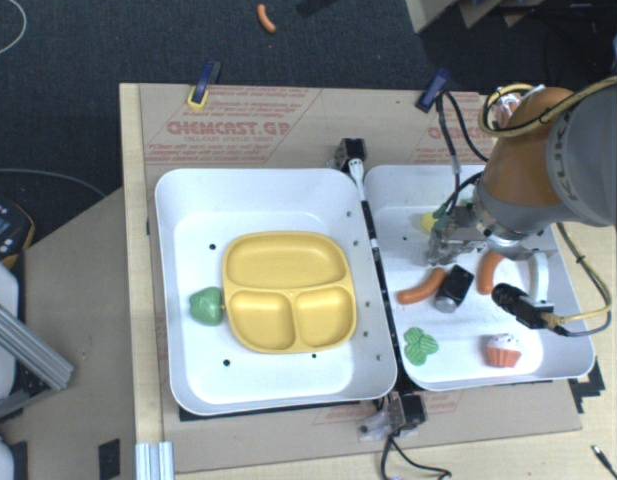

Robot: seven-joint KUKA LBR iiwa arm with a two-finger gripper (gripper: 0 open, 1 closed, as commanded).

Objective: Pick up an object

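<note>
In the right-hand bin (460, 360) as the camera sees it, the gripper (448, 251) is low over the floor in the bin's left half. The grey arm (523, 163) with its orange band reaches in above it from the right. From this slanted angle it cannot be told whether the gripper is open or closed. Just in front of the gripper, toward the camera, lies an orange sausage-shaped toy (420, 289). Touching that toy's right end is a dark cylinder (454, 287) with a silvery end, possibly a small can, though the view is too poor to be sure. A second orange toy (489, 266) lies just to the right of the cylinder, partly under the wrist. A small yellow thing (429, 223) shows at the gripper's left side, too small to name. Nearer the camera in the same bin is a green leafy toy (420, 345). Apart from it to the right stands a toy cupcake (503, 350) with a white top and an orange-pink base. The left-hand bin (188, 218) holds a yellow three-compartment plate (288, 290) lying flat near its middle, and a round green toy (206, 305) touches the plate's left edge. The two bins sit side by side, rims touching, on a brown board (288, 118) printed with red lettering. A blue and yellow clamp (201, 86) sits at the board's far edge.
</note>
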